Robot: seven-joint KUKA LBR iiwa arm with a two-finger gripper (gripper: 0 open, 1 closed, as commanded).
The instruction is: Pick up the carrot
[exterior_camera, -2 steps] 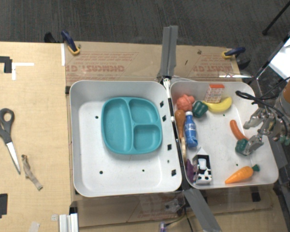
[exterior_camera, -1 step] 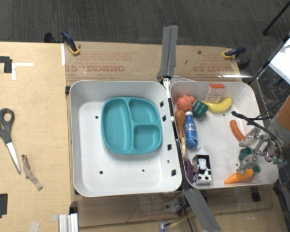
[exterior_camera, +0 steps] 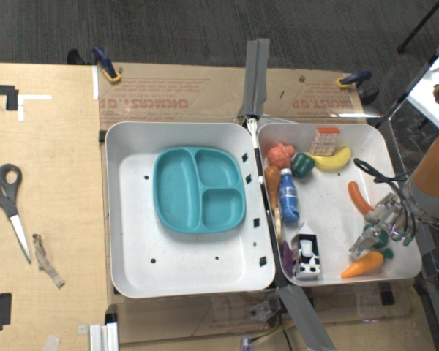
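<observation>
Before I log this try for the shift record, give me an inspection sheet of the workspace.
Surface: two white bins side by side; left bin bears a teal divided plate.
Job's things: carrot lies in the right bin, near its front right corner.
Clutter: right bin also has a banana, blue bottle, pink toy, black-and-white carton, small orange-red piece.
Grippers: gripper sits just above the carrot; grip cannot be judged.
Cables: black cable loops over the right bin.
Surroundings: scissors on the wooden bench, clamps on cardboard.
</observation>
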